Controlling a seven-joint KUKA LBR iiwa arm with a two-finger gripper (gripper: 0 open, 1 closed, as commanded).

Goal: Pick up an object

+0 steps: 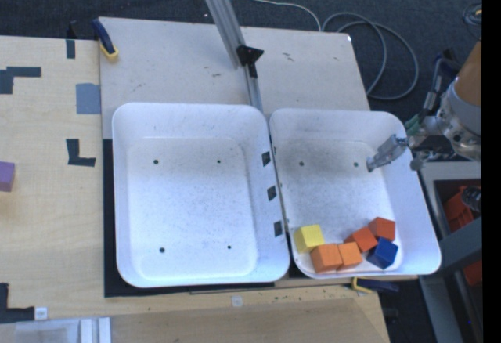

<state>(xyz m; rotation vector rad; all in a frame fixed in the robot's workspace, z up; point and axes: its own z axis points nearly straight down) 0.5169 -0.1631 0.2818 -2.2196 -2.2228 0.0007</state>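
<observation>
The fingers (387, 152) hang over the far right part of the right bin (329, 126), and from this slanted view I cannot tell whether they are spread or closed; nothing shows between them. They reach in from the right, below the grey wrist (454, 126) of the arm, which sits past the bin's right rim.

The blocks lie well apart from the fingers, gathered in the near right corner of that bin. A yellow block (309, 236) sits at the left of the group. Just beside it, toward the near rim, are two orange blocks (337, 256) touching one another side by side. Farther right, two more orange blocks (373, 233) lie close together, and a blue block (383, 254) rests just near of them, against the bin's near right wall.

The left bin (188, 118) stands beside the right one, their rims touching along the middle, and both rest on the table (313, 67). A grey metal rail (223, 9) runs at a slant from the far edge of the view down to the gap between the bins. On the floor beyond the table, a pale cable (368, 36) loops. At the far left of the table, a small purple block (6, 175) lies on the wooden surface.
</observation>
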